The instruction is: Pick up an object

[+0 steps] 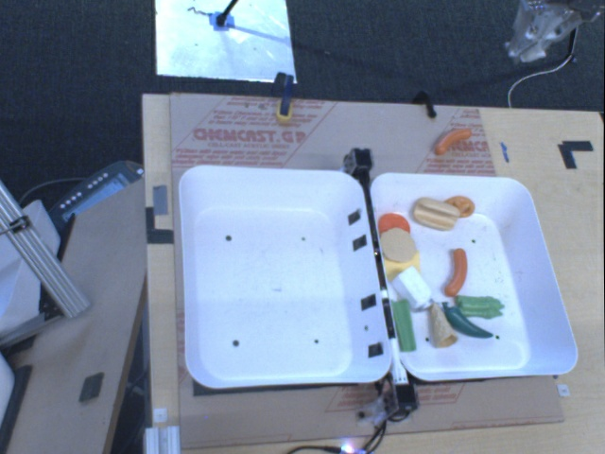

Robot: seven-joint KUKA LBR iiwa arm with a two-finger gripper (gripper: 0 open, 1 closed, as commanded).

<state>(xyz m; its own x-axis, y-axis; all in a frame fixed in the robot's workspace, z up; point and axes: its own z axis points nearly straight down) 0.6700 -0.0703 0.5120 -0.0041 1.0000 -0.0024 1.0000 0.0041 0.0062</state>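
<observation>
We see the hand [541, 28] at upper right, off the table [312, 126], well apart from both bins; we cannot tell its state. The right bin [544, 253] holds toy foods: a bun [436, 214], sausage [458, 270], green pepper [480, 305]. Another sausage [453, 141] lies on the table.

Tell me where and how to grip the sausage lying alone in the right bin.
Grip the sausage across its middle, coming straight down from above. It lies flat on the bin floor, its length running up and down the view, with bare floor on both long sides, so the gripper's fingers should probably close from left and right. The green pepper near its lower end argues against gripping there.
</observation>
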